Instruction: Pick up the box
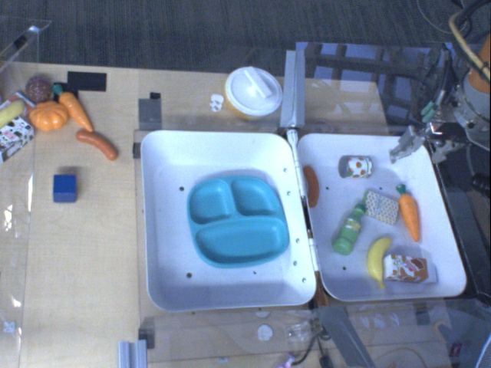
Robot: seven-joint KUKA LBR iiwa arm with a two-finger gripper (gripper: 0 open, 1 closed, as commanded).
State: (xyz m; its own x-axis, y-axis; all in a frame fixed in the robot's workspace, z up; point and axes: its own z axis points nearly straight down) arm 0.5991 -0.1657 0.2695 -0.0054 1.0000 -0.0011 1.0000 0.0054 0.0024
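A small box [381,206] with a grey speckled pattern lies flat in the middle of the right bin [330,282]. A second box-like carton [406,268], brown and white, lies near that bin's front right corner. My gripper [420,146] hangs over the bin's back right corner, up and to the right of the speckled box and well apart from it. Its fingers [401,149] are spread open and hold nothing.
Around the box in the right bin are a can [356,166], a sausage [311,185], a green bottle [349,229], a banana [375,261] and a carrot [410,212]. The left bin [165,282] holds a blue divided plate [238,219]. Toy food and a blue cube [65,188] lie far left.
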